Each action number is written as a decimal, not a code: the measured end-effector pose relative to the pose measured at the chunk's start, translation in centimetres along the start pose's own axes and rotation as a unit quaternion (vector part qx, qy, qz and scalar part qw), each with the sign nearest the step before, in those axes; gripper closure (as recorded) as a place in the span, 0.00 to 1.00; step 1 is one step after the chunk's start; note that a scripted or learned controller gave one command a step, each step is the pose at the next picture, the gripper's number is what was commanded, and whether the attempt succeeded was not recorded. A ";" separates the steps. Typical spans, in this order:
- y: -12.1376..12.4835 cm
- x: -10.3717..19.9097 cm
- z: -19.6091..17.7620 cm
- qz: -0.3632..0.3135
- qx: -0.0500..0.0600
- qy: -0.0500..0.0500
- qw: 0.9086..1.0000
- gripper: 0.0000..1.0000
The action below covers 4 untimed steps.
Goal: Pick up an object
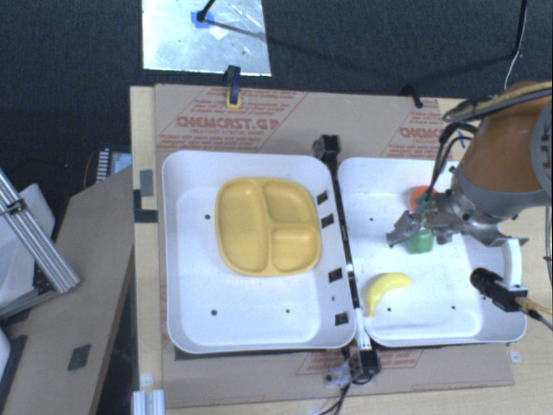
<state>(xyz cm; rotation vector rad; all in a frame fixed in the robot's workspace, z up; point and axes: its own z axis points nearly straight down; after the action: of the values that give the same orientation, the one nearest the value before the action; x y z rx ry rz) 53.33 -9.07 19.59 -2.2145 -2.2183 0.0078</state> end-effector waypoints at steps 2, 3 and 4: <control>1.0 0.5 4.3 0.000 -0.003 0.000 1.000 0.00; 0.5 -0.1 8.8 0.001 -0.002 0.000 1.000 0.00; 0.5 0.0 11.3 0.001 -0.003 0.000 1.000 0.00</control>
<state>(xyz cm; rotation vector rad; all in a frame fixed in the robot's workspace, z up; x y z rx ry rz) 53.73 -9.08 8.31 -2.2201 -2.2203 0.0011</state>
